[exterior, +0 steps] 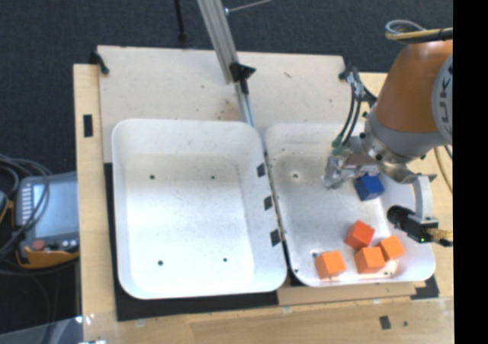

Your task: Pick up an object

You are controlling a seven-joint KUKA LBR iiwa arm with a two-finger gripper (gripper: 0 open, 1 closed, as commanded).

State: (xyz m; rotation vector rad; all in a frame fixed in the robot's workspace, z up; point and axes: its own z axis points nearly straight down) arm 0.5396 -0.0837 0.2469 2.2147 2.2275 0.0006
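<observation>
From the overhead camera, looking down at a slant, I see the grey arm (415, 98) with its orange band reaching in from the three o'clock side and hanging over the right bin (301, 163), its wrist covering much of that bin's upper right part. The pincer (345, 168) sits low over the bin floor, and I cannot tell whether it is wide or narrow, because the metal parts blur together under the wrist. A blue cube (369, 186) lies just beside it, toward four o'clock, partly tucked under the wrist housing; whether the two touch I cannot make out, and nothing shows it gripped. Four orange cubes sit toward the bin's five o'clock corner: one (360, 235) a little apart at the top, one (392, 248) near the right wall, one (370, 259) close beside it, and one (330, 264) farther toward seven o'clock. The left bin (191, 205) sits alongside on the pale surface (191, 75). My worry is that the pincer looks offset from the blue cube rather than straddling it, so a close could catch only an edge and nudge the cube away, or shut on air. The cube is small and smooth, so a corner grip would likely slip on lifting. The hoses by the wrist could also brush the bin wall at twelve o'clock.
</observation>
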